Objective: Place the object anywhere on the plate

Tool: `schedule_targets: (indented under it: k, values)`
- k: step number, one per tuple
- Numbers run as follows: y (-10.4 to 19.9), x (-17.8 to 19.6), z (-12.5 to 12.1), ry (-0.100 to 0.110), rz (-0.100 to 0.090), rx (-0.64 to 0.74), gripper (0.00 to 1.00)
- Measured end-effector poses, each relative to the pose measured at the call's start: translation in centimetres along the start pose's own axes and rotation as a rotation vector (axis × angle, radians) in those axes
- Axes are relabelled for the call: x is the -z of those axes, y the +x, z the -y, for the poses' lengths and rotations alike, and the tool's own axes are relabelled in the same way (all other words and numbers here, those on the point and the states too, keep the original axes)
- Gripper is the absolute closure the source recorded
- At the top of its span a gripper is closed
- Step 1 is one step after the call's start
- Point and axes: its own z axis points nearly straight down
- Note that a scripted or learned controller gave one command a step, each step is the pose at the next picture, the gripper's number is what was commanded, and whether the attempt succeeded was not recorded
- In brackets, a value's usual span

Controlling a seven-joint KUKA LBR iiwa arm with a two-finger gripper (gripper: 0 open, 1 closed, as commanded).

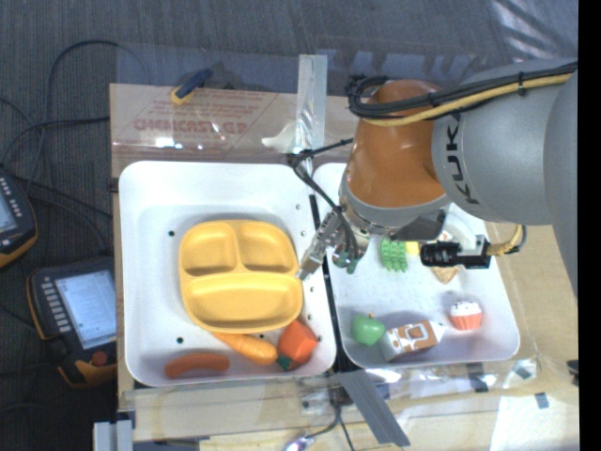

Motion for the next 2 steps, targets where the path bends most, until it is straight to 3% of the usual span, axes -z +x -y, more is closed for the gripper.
schedule_targets:
  k: [1,2]
  values:
    - [0.8,6.9,3.0,-0.001,0.003,0.403,1.00]
    - [3.2,-0.1,4.5,0.000,0.000,0.818,1.00]
